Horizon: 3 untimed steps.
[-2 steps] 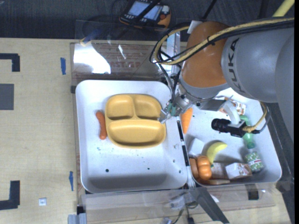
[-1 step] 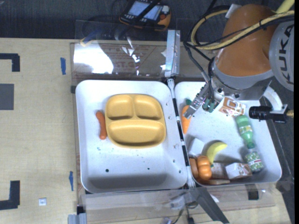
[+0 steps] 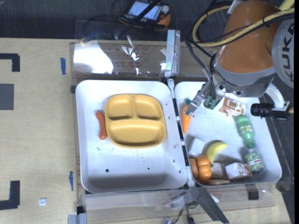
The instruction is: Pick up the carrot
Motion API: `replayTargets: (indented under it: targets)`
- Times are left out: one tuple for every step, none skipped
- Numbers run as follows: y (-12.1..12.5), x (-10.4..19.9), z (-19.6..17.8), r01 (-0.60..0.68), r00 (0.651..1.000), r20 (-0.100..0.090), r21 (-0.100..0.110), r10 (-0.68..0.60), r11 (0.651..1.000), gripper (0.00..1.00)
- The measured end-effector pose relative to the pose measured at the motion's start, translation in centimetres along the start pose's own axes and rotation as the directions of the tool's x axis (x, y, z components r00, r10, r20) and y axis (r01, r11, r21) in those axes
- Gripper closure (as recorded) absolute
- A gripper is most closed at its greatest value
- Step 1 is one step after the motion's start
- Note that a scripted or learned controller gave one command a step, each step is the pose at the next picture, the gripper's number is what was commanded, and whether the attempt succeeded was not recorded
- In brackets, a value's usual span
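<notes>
The carrot [image 3: 186, 121] is a small orange piece with a green top, lying against the left wall of the right bin [image 3: 273, 146], close to the divider between the bins. My gripper [image 3: 195, 104] reaches down and to the left from the arm's orange band [image 3: 247, 36], and its tip is right at the carrot's green upper end. The arm's wrist hides part of the bin's far side. I cannot make out whether the tip touches the carrot.
The right bin also holds a banana [image 3: 216, 149], an orange pumpkin toy [image 3: 203, 168], a green bottle [image 3: 245, 129], a printed packet [image 3: 232, 107] and a small carton [image 3: 237, 170]. The left bin [image 3: 88, 162] holds a yellow divided plate [image 3: 135, 120] and a red sausage [image 3: 101, 124].
</notes>
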State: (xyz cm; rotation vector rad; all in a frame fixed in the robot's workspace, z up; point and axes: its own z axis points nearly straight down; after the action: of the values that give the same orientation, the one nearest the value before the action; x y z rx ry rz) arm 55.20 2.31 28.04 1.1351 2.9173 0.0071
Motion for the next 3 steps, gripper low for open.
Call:
replayTargets:
  targets:
    - [0.0,4.5,3.7,0.178,0.984,-0.012,0.007,-0.178,0.984,1.0]
    - [3.2,0.9,5.2,0.374,0.927,-0.005,0.001,-0.374,0.927,1.0]
    - [0.6,-4.2,6.7,0.674,0.739,-0.003,-0.001,-0.674,0.739,1.0]
